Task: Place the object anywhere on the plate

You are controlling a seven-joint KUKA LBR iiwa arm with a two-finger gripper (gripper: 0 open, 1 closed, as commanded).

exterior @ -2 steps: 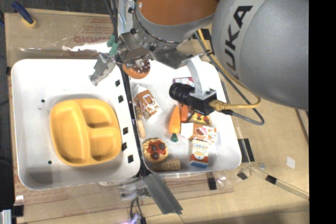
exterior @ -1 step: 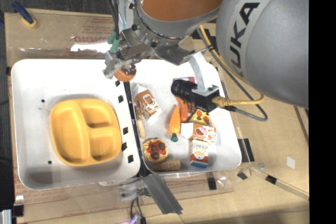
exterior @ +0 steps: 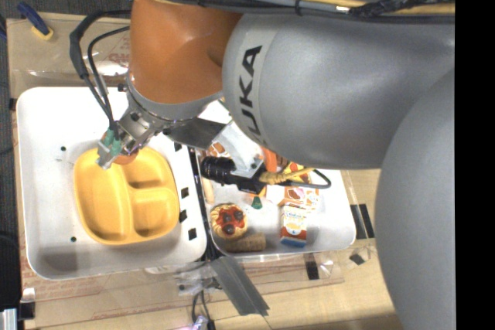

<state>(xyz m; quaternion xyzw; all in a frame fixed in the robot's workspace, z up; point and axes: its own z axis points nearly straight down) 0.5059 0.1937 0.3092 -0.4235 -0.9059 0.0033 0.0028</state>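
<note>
Two white bins (exterior: 39, 189), one yellow plate (exterior: 124, 201), several small food items (exterior: 230, 220) in right bin

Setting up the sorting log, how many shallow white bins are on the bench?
2: one shallow white bin on the left holding the yellow divided plastic plate; another right beside it, largely hidden under the grey arm.

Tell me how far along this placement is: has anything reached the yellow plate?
Done: the gripper is over the top-left rim of the yellow divided plate in the left bin. In hand: something small and greenish sits at its tip, but a grasp can't be confirmed. Left: nothing loose lies in the plate's compartments, so release appears pending. Toy food items sit in the right bin.
</note>
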